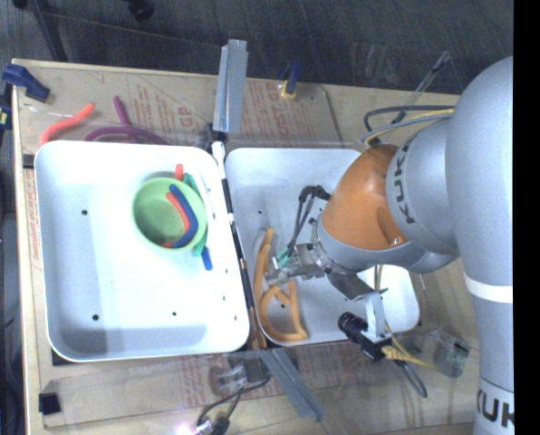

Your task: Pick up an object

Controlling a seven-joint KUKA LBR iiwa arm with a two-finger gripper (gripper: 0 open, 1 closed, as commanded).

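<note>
An orange curved object (272,297) is seen lying in the right bin (261,166), against its left wall, directly under and beside the gripper (284,265). Whether anything is clasped cannot be told, the fingertips being too small and cluttered. The low, wall-side placement is judged to suit a descent onto the orange loop. Away from the fingers, in the left bin (71,243), a green bowl (166,216) is found, with red and blue pieces resting in it.
</note>
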